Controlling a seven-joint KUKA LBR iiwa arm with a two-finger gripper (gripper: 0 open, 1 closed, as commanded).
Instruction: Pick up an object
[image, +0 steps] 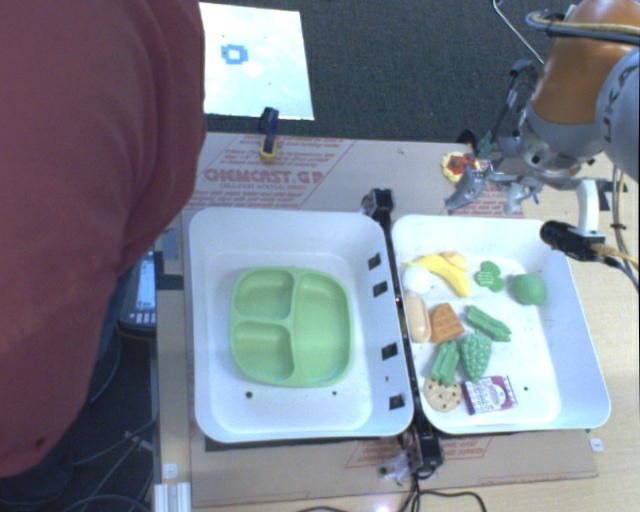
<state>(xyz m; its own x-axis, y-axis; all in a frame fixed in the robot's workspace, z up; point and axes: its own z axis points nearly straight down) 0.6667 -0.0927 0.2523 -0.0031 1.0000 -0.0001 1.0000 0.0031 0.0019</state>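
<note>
Fingers of the gripper (478, 186), at upper right of the frame, cannot be judged spread or closed; nothing is visibly between them. Gripper hovers above the far rim of the right bin (570, 300), outside the toy pile. Candidate objects lie in that bin: banana (446, 270), green ball (529, 290), orange block (446, 324), cookie (441, 394). Left bin (215, 300) bears a green tray (292, 326). Assessment: approach step, no pick made. Next move calls for travelling toward lower frame and descending over one isolated item.
</note>
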